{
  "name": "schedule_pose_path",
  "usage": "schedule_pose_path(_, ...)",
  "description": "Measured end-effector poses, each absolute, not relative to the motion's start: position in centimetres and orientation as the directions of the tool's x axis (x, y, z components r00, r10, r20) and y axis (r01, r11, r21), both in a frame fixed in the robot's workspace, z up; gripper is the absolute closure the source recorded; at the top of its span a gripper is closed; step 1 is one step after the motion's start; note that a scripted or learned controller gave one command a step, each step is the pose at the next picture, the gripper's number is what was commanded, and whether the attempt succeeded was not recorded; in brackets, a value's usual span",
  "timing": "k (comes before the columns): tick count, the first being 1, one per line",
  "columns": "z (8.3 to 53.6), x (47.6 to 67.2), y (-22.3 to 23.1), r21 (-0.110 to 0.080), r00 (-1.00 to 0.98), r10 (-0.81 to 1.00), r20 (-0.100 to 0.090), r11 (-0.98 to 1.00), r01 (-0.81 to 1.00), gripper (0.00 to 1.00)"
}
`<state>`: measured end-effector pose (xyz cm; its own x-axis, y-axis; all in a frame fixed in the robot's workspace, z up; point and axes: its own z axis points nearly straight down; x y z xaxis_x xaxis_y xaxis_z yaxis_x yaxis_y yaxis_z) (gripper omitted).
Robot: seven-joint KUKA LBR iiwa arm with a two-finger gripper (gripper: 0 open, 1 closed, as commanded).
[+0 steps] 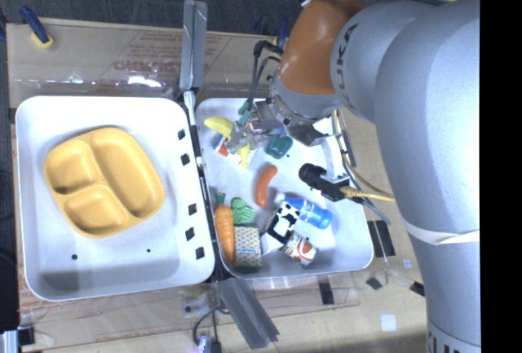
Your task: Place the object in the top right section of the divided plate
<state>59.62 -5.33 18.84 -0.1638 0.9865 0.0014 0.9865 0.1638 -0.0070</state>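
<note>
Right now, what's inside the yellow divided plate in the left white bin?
Nothing: the yellow divided plate shows three bare sections. Nothing covers them; the toys lie in the right white bin.

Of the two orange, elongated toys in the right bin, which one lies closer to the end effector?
The small orange sausage-like piece near the bin's centre is closer to the end effector. The carrot lies farther, by the bin's lower left wall.

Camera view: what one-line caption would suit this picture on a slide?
Arm's gripper down among toy foods in the right bin; yellow divided plate waits in the left bin.
</note>
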Motion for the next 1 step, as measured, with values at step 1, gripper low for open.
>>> schedule_pose_path(1, 18.87, 60.23, 1.98, -0.004, -0.259, 0.966, 0.001, 0.259, 0.966, 1.00)
